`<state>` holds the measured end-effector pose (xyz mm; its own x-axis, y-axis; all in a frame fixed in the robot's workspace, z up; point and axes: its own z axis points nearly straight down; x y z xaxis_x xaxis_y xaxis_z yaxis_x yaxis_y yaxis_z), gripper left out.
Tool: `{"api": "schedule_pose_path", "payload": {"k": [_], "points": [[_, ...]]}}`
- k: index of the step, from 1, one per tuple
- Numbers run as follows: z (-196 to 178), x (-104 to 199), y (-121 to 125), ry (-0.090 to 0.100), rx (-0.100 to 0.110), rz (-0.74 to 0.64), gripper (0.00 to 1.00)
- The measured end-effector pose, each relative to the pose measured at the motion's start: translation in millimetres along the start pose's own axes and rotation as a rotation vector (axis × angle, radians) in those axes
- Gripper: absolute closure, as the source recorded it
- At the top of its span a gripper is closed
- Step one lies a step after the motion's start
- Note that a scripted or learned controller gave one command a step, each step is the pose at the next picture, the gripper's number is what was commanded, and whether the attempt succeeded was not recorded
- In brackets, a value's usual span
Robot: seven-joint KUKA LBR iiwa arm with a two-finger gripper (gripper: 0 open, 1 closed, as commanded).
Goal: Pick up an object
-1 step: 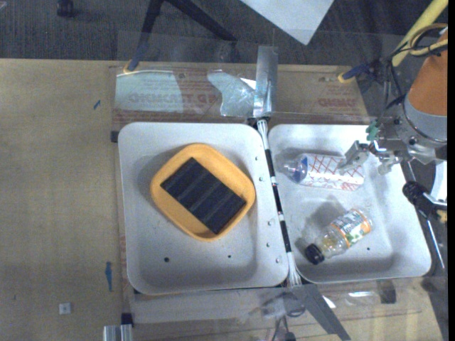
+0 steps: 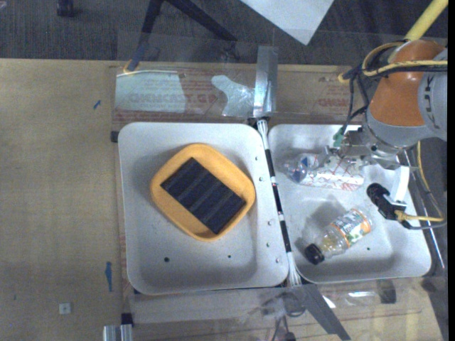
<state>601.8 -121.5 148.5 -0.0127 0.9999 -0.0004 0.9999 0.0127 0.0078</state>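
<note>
Over the right bin (image 2: 419, 258), the gripper (image 2: 343, 146) hangs near the back; I cannot tell how it is set. A plastic bottle (image 2: 340, 234) lies flat toward the front, well apart from it. Its black cap points front-left, its long side running slantwise. A crumpled wrapper (image 2: 323, 170) lies just beside the gripper.

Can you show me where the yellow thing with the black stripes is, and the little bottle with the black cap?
Rounded yellow tray with a black ribbed panel (image 2: 202, 191), camera view, on the middle of the black panel.
Small clear plastic bottle with a black cap (image 2: 341, 231), camera view, on the orange and green label around its body.
</note>
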Motion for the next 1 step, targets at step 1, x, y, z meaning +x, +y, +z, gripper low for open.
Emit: {"api": "schedule_pose_path", "payload": {"k": [1], "points": [[16.2, 10.1, 23.5, -0.008, -0.026, -0.160, 0.00]]}}
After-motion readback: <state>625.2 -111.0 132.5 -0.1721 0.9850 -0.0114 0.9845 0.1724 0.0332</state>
